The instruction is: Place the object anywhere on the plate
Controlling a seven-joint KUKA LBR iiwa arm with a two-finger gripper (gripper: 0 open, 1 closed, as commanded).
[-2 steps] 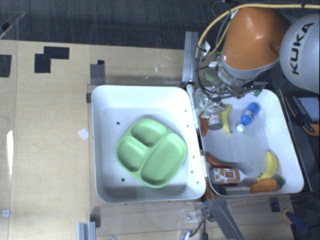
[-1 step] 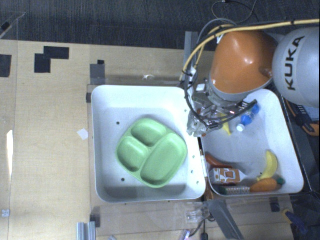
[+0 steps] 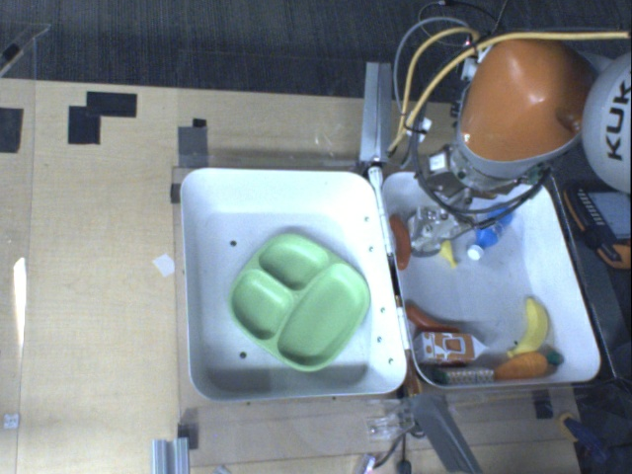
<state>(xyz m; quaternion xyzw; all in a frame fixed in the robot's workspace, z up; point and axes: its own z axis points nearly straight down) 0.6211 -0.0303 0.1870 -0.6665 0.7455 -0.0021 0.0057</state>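
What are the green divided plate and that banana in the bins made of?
The green plate looks like moulded plastic: even colour, rounded compartments, a soft satin sheen. The banana is probably a plastic toy, going by its smooth, uniform yellow skin, though from here real fruit cannot be ruled out.

We can read only one piece of text: the black letters "KU" on the white part of the arm (image 3: 610,117), at the right edge, where the rest of the word is cut off. The small carton (image 3: 443,347) in the right bin (image 3: 578,294) carries a printed label, but it is too small for us to read.
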